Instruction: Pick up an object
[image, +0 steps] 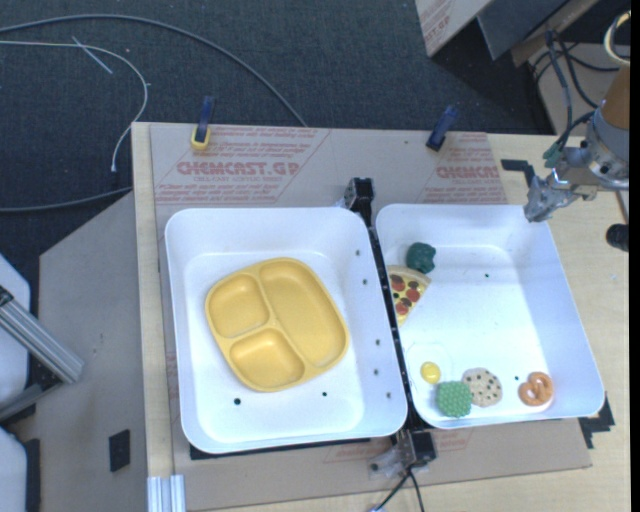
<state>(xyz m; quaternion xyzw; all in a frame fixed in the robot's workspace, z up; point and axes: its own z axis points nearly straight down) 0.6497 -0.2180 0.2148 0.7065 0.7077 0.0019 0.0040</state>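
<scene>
light is even and bright, diffuse from overhead. the white bins (560, 330) look nearly washed out, with soft glare on their floors. shadows are faint and short beneath the yellow tray (276, 322). the picture is slightly soft and grainy, darker over the carpet (330, 60).

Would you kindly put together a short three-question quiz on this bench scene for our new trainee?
1. True or false: the yellow divided plate lies in the left bin.
2. Which item in the right bin lies nearest the pizza slice toy? A) pretzel toy B) dark green toy C) cookie toy
3. Fill in: the claw hangs over the right bin's far ______ corner.

Key: 1 true; 2 B; 3 right.
</scene>
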